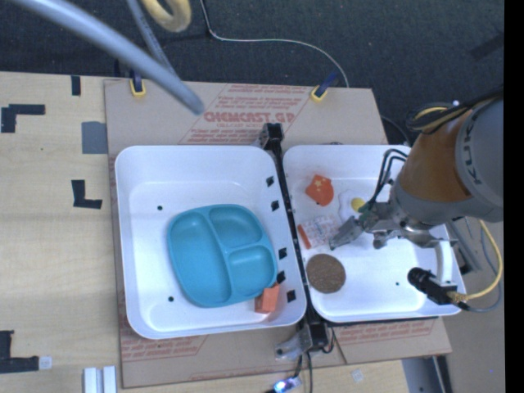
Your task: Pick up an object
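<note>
My gripper (345,232) hangs low in the right bin (372,301), reaching in from the right and pointing left. Its tip is just right of a small red and white packet (311,231) and above-right of a brown round disc (326,273). An orange lump (321,190) lies further back in the same bin. A small pale yellow item (357,205) sits right behind the gripper. Nothing shows in its grasp.
The left bin (139,187) bears a blue divided plate (221,254) and an orange block (267,300) at the plate's lower right. A black divider (282,211) separates the bins. The arm's orange band (434,166) and a black cable end (426,283) hang over the right bin's right side.
</note>
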Action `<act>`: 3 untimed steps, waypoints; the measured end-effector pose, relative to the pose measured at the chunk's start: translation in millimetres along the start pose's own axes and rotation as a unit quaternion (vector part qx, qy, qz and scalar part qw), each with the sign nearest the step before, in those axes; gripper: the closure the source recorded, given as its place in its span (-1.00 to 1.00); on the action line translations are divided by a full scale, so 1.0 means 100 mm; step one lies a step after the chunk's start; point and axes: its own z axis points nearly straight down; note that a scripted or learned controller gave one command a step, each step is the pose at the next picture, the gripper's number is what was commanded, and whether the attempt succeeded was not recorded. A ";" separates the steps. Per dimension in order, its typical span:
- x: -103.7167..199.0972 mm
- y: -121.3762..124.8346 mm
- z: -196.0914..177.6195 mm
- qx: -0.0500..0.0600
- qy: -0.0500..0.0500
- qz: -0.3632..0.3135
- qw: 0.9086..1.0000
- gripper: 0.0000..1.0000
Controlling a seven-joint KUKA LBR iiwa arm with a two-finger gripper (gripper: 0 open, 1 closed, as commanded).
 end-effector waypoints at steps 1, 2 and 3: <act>0.01 0.01 -0.12 -0.002 0.000 -0.001 1.000 1.00; 0.01 0.08 -0.74 -0.006 -0.001 -0.001 1.000 1.00; 0.02 0.09 -1.27 -0.006 -0.001 -0.001 1.000 1.00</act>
